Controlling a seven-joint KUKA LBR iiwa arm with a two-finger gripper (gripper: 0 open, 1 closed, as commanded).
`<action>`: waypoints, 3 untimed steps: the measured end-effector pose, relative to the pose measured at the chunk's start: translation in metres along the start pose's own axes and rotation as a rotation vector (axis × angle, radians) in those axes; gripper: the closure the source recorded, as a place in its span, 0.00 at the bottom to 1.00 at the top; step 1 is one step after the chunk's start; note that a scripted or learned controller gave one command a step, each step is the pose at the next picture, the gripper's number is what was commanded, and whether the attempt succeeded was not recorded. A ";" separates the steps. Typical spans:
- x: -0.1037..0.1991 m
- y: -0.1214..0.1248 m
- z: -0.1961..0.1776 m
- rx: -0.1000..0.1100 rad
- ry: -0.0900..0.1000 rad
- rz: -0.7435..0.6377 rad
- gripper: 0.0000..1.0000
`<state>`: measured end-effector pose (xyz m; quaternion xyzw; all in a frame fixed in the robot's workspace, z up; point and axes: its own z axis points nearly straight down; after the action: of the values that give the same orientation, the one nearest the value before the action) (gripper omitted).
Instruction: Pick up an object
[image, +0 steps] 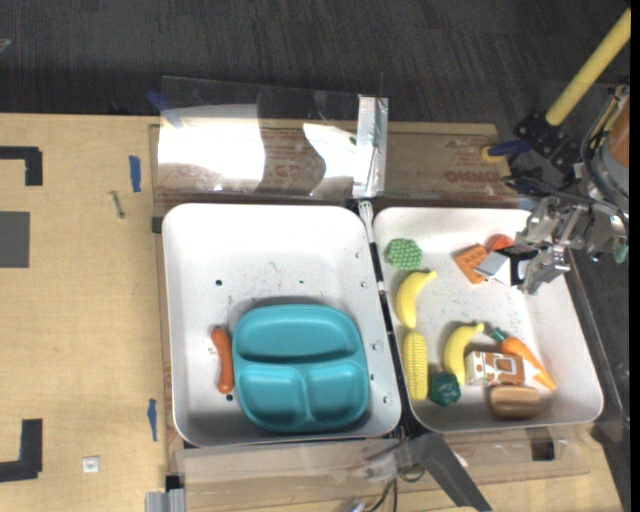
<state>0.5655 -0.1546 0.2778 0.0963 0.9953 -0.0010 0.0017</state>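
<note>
The right bin (585, 345) holds the pickable things: an orange block (470, 262) far in, with the gripper (535, 268) just to its right; whether the gripper is released or clenched cannot be told. Left of the block lie a green leafy piece (404, 253), a banana (411, 296) and a corn cob (414, 364). Nearer sit a second banana (458, 346), a carrot (528, 361), a small box (494, 369), a bun (515, 402) and a dark green piece (445, 390). The left bin (190, 250) holds a teal tray (298, 366) and, beside it, a sausage (224, 360).
</note>
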 end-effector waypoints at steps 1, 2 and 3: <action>-0.053 0.005 -0.024 -0.002 -0.005 0.155 1.00; -0.004 0.001 -0.001 -0.002 0.000 0.039 1.00; -0.080 0.041 -0.001 -0.003 -0.002 -0.018 1.00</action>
<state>0.6522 -0.1302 0.2786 0.0874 0.9962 0.0004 0.0031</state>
